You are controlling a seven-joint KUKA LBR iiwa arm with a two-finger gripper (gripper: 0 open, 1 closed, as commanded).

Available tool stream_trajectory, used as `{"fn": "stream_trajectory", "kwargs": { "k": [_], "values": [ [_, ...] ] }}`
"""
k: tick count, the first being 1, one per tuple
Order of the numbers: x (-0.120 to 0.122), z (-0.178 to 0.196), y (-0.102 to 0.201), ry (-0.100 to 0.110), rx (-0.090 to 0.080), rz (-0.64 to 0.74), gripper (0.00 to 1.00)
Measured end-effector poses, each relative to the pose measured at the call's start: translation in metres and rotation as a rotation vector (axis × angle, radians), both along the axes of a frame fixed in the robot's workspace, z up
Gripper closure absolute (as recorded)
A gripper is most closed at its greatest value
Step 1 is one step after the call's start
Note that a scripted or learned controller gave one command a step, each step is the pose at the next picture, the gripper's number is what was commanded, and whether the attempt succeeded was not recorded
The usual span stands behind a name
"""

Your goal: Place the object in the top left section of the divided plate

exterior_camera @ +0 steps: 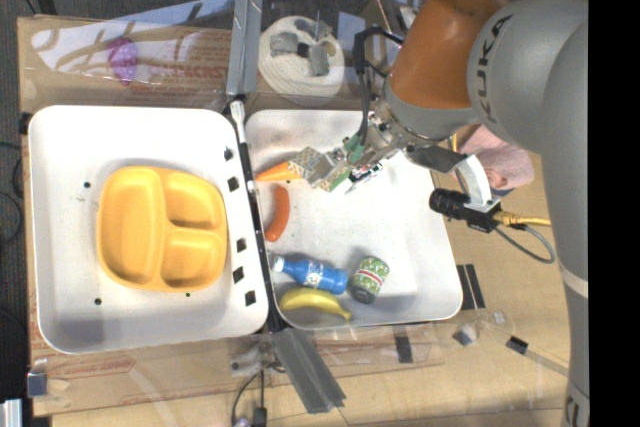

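While the gripper (335, 167) hangs over the carrot (277, 174) in the right bin (420, 245), grip state unclear, picking is underway; next needs carry to plate (160, 225).

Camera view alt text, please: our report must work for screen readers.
A grey arm's gripper reaches into the right bin, near a carrot, sausage, bottle, can and banana. A yellow divided plate sits in the left bin.
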State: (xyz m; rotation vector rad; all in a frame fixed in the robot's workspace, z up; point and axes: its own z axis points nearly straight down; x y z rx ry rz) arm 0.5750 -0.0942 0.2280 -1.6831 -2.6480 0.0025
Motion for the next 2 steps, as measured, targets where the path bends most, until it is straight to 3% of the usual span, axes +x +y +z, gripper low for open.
{"fn": "stream_trajectory", "kwargs": {
  "k": [1, 2],
  "values": [
    [0.0172, -0.0375, 0.1039, 0.002, -0.001, -0.054, 1.00],
    [0.0173, -0.0372, 0.1036, 0.002, -0.001, -0.054, 0.00]
  ]
}}
